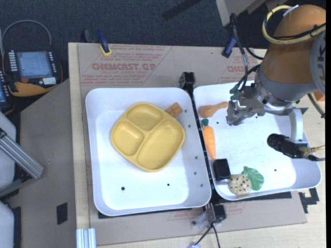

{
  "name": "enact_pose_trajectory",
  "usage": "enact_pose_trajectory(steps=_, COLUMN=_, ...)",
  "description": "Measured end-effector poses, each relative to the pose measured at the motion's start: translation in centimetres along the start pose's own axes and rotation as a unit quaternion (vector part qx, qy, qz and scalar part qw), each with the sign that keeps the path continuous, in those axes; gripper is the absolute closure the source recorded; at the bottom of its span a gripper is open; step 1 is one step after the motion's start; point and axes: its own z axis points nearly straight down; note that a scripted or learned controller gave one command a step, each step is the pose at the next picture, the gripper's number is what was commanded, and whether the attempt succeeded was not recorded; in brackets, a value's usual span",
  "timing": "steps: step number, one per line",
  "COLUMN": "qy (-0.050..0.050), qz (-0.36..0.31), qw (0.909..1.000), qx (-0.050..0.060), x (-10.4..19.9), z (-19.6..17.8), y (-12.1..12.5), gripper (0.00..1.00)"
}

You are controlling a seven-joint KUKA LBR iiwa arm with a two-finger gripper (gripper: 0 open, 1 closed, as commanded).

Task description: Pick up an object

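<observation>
Looking down on the counter (pixel 77 154), a pale wooden top with a brown cardboard sheet (pixel 155 66) laid across it, red print running along the sheet's far edge. Beyond the far side lies dark blue-grey carpet floor (pixel 129 9). At far left, a handheld control pendant (pixel 32 68) with a lit screen sits on the floor, its black cable (pixel 26 27) looping in an arc behind it. A blue-and-yellow clamp (pixel 103 45) grips the cardboard's far edge, and another blue clamp (pixel 229 48) sits further right. At near left, a slanted aluminium rail (pixel 18 151) crosses the corner. Light is even and soft.
</observation>
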Motion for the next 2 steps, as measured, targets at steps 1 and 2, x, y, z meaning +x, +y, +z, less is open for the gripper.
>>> enact_pose_trajectory(steps=1, qy=0.000, qz=0.000, qw=1.0000, qx=0.001, x=4.8, z=1.8, y=0.4, gripper=1.00)
enact_pose_trajectory(steps=2, qy=0.000, qz=0.000, qw=1.0000, qx=-0.002, x=10.0, z=1.4, y=1.2, gripper=1.00)
